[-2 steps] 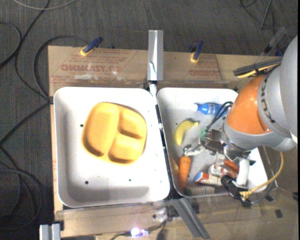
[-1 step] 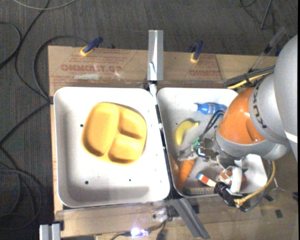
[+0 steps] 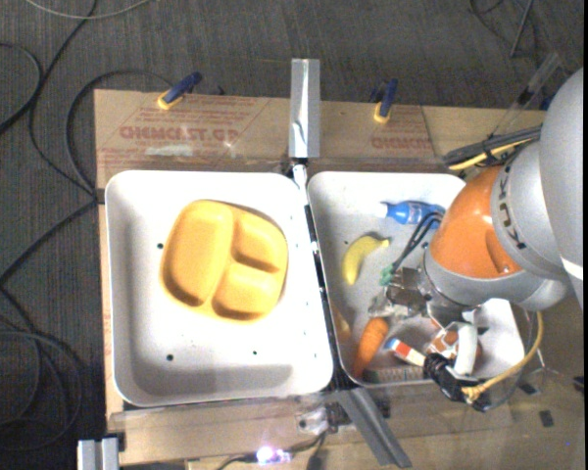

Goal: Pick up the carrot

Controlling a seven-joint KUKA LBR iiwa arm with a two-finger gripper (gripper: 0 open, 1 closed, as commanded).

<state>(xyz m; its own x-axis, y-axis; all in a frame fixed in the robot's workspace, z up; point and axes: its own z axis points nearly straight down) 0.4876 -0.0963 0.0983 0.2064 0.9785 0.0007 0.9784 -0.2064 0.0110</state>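
The orange carrot (image 3: 370,345) lies in the right bin (image 3: 325,225) near its front left corner, pointing toward the front wall. The gripper (image 3: 394,300) hangs over the bin just above and to the right of the carrot's upper end, below the arm's orange band (image 3: 475,235). The arm's bulk hides much of the bin's right half. I cannot make out whether the gripper touches the carrot.
A yellow banana (image 3: 363,255) lies behind the carrot and a blue item (image 3: 408,211) sits near the back wall. A small red, white and blue object (image 3: 408,351) and a white one (image 3: 492,323) lie beside the carrot. The left bin (image 3: 137,360) holds a yellow divided plate (image 3: 225,259).
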